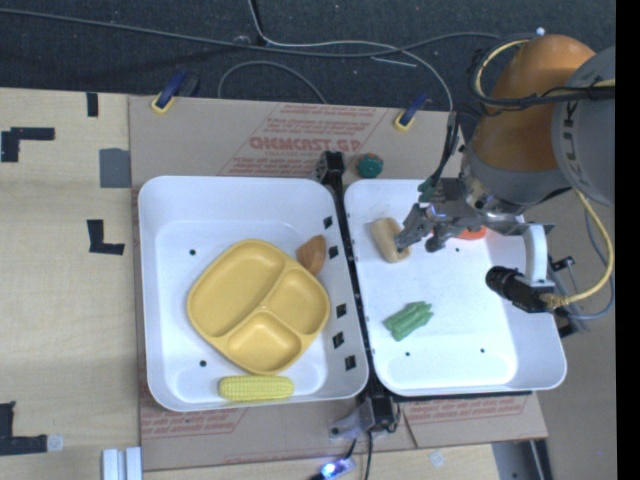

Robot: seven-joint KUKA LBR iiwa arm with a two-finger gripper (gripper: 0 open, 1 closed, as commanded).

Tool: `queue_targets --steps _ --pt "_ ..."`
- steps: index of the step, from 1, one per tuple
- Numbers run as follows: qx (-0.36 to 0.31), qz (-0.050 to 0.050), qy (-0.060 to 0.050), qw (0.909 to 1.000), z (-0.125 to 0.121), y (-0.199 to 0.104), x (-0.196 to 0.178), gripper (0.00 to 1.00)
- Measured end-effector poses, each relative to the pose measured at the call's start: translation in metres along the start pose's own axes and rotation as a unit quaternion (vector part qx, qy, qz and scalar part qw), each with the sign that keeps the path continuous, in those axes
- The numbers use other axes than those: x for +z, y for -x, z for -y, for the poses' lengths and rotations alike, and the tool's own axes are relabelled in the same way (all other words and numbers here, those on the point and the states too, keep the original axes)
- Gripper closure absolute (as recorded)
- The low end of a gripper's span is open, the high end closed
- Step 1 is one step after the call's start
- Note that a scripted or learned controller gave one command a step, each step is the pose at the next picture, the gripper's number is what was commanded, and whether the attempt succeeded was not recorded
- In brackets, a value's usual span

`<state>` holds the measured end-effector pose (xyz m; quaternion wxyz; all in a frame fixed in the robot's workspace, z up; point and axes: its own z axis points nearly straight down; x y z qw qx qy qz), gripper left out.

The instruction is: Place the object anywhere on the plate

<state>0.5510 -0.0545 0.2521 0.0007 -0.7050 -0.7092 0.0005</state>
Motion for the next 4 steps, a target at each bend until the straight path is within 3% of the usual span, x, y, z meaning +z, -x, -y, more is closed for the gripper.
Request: queue_targets --steps 3,4 --pt "0.000 0.000 0.001 1.0000 -0.048 -0.159 -0.005 1.00" --pt "0.001 0.001 0.000 1.0000 -0.066 -0.198 0.008 1.00"
